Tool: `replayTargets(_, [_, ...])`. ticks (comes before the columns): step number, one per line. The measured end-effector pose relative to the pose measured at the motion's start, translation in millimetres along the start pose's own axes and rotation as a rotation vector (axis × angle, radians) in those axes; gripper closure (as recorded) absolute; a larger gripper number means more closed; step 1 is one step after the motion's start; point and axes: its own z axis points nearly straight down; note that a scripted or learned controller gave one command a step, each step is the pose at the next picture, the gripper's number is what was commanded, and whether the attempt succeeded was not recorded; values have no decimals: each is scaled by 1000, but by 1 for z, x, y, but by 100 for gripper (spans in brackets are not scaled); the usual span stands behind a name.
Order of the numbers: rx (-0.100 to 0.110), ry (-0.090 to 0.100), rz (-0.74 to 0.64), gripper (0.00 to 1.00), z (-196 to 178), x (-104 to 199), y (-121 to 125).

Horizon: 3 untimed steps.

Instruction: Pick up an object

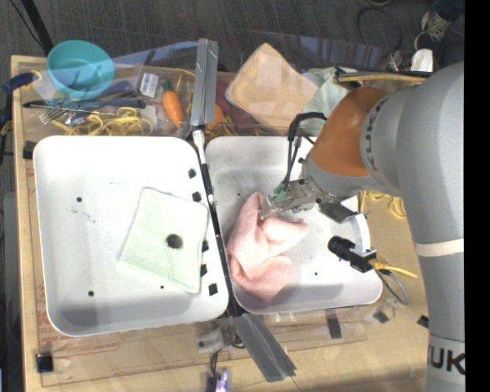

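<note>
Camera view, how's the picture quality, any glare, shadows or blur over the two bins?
Camera view: lighting is even and bright, the shallow white left bin nearly washed out along its floor; soft shadow pools in its lower left corner; the crumpled pink cloth and the pale green square cloth read sharp; the pincer is small and dark against the grey arm, hard to make out.
</note>
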Motion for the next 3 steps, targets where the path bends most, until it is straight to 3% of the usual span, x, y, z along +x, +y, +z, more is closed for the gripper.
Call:
replayTargets(1, [0, -1, 0, 0, 0, 0, 0])
replayTargets(2, [-1, -1, -19, 0, 10, 5, 6])
replayTargets(3, [1, 0, -24, 100, 0, 5, 6])
